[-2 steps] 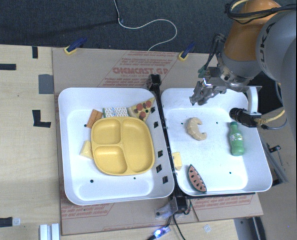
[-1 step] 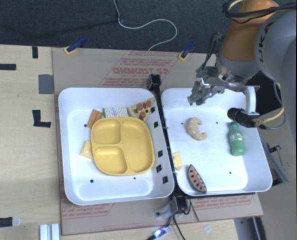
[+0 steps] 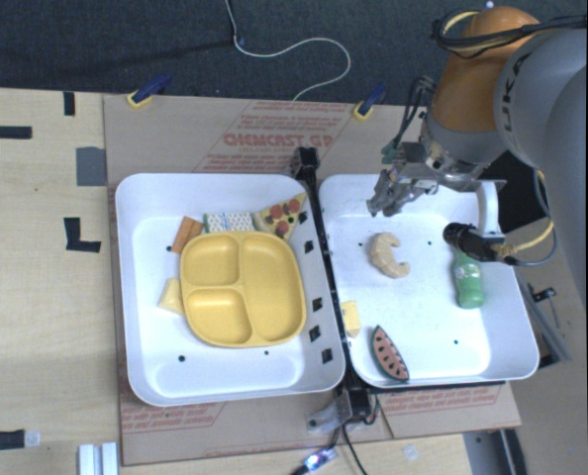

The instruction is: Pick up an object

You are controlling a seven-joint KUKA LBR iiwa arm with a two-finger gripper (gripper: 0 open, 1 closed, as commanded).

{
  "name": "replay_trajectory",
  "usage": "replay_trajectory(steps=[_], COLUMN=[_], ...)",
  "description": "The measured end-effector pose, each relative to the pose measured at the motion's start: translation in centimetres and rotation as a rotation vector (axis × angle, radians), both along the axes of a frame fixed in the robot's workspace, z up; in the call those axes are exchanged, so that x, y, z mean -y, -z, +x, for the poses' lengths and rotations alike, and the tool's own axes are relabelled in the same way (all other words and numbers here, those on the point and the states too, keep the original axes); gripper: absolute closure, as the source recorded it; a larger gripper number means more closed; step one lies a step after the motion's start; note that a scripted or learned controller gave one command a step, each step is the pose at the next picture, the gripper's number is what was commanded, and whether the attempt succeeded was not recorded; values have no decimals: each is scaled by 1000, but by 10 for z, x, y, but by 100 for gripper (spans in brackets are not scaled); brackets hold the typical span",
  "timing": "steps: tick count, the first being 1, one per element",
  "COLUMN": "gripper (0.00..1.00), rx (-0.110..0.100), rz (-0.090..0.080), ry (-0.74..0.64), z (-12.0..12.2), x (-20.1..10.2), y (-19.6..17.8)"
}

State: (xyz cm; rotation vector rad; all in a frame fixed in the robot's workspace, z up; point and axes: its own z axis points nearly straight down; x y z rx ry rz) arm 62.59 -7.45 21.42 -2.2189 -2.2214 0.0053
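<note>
While tool (image 3: 385, 204) hovers: one croissant (image 3: 387, 254), one bottle (image 3: 467, 281).

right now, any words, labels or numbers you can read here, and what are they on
Red print on the cardboard sheet behind the bins, seen upside down: too blurred to read with certainty.
More red print on the cardboard's near edge: too small to read.
Green bottle in the right bin: no legible label.
Yellow divided plate: no text.

Grey arm (image 3: 551, 87), orange band (image 3: 477, 67)
</note>
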Motion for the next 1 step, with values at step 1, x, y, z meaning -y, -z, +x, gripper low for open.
replay_trajectory(steps=[1], gripper=[100], rx=[3], rz=[1], ry=[0], z=[-1], x=[-6], y=[-8])
